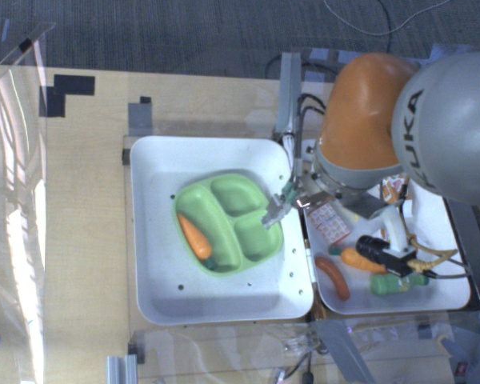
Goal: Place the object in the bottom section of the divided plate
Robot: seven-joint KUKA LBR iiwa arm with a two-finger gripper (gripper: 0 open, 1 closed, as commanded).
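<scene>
1. Camera view: your arm (384, 118) reaches in from the right, across the wall between the two bins. The pincer (272, 213) is low at the right side of the green divided plate (238, 194), about where the top and right compartments meet.
2. Pincer state: too small and slanted here, so you cannot tell whether it is wide or narrow.
3. The carrot (194, 237) lies slantwise in the plate's long left compartment, with its dark end toward the lower rim. It is apart from the pincer.
4. The plate sits mid-floor in the left bin (164, 294), on the wooden worktop (80, 214).
5. In the right bin (444, 222):
   - a sausage (334, 277) near the front left corner
   - an orange vegetable (360, 260) just beside the sausage
   - a green item (396, 285) by the front wall
   - a patterned card (328, 221) near the left wall
</scene>
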